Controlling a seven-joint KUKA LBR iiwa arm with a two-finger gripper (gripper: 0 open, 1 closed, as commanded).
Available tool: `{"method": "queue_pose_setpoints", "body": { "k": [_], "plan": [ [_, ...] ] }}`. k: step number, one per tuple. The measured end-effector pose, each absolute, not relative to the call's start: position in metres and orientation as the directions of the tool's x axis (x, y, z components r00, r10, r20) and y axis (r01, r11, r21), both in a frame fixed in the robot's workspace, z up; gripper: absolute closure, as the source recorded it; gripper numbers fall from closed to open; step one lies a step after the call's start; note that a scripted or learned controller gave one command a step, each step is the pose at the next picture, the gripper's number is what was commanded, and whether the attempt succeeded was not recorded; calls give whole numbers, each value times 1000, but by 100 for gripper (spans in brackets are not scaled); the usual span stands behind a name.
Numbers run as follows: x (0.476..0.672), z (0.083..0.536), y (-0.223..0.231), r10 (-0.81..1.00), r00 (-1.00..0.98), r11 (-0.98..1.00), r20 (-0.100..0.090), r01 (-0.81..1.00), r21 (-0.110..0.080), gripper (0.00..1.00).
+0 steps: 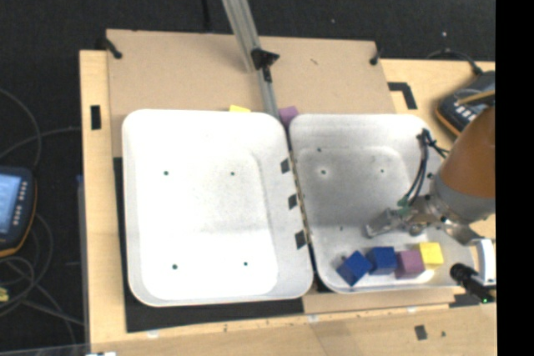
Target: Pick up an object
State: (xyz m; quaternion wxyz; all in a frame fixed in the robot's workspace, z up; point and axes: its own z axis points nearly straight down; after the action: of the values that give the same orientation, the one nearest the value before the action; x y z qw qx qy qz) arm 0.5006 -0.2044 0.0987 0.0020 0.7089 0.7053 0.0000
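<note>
The left white bin point(204, 204) lies beside the right white bin point(355, 179), their inner rims touching along the middle of the bench. Behind the left bin's far rim a small yellow block point(239, 108) peeks out, and a small purple block point(288, 114) sits just behind the right bin's far left corner, beside a slanted metal pole point(238, 0). In the right bin's near corner four blocks lie in a row: a dark blue block point(354, 267), touching a second blue block point(383, 259), then a purple block point(410, 263), then a yellow block point(430, 253) nearest the bin's right wall. The gripper point(392, 223) hangs low over the right bin just behind this row, apparently apart from the blocks; whether its fingers are spread or closed I cannot tell, and nothing is visibly between them. The grey arm with its orange band point(471, 158) stands over the right bin's right edge.
</note>
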Motion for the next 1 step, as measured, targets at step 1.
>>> {"method": "queue_pose_setpoints", "body": {
  "k": [1],
  "plan": [
    [486, 217, -162, 1000, -5, 5, -3, 1000, 10, 0]
  ]
}}
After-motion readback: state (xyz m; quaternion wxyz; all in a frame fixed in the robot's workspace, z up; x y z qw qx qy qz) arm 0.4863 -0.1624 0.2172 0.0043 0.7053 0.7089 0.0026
